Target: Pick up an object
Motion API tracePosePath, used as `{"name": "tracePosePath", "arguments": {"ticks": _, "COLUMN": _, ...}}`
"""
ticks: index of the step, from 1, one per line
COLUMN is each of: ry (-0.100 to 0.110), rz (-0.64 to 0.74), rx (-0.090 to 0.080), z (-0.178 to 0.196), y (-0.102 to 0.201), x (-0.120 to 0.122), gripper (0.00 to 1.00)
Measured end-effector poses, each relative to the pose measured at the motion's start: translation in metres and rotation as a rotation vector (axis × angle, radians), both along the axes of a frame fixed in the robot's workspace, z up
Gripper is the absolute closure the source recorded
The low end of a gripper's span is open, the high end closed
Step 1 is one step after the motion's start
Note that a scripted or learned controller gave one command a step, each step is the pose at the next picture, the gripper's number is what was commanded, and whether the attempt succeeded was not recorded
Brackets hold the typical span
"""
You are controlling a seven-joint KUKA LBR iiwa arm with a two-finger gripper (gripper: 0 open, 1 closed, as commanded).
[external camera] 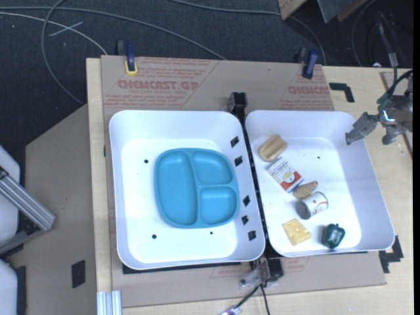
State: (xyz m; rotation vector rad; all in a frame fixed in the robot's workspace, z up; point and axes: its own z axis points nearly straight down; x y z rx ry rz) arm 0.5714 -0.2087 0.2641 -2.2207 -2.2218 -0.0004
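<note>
tool (377, 125) open, at R bin's (367, 176) far-R rim | objs (298, 192) well apart, lower-L

**Red print on the bench board**

The pale tan board (197, 77) under the bins carries red lettering reading roughly "CHEMCAST GP" at its upper left, repeated upper right. The small red-and-white packet (284, 174) bears print too small to read.

The right bin (367, 176) has open floor along its right half and top edge, away from its central cluster: bread roll (272, 147), red-white packet (285, 174), can (312, 205), cheese wedge (296, 231), green piece (333, 235). These lie close together. The left bin (125, 176) carries a blue divided plate (196, 187), leaving bare margins around it.
</note>
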Motion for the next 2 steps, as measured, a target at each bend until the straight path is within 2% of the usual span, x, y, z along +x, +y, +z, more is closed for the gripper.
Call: {"name": "tracePosePath", "arguments": {"ticks": 2, "ry": 0.006, "rz": -0.001, "rx": 0.002, "z": -0.088, "y": -0.007, "x": -0.008, "gripper": 0.00}}
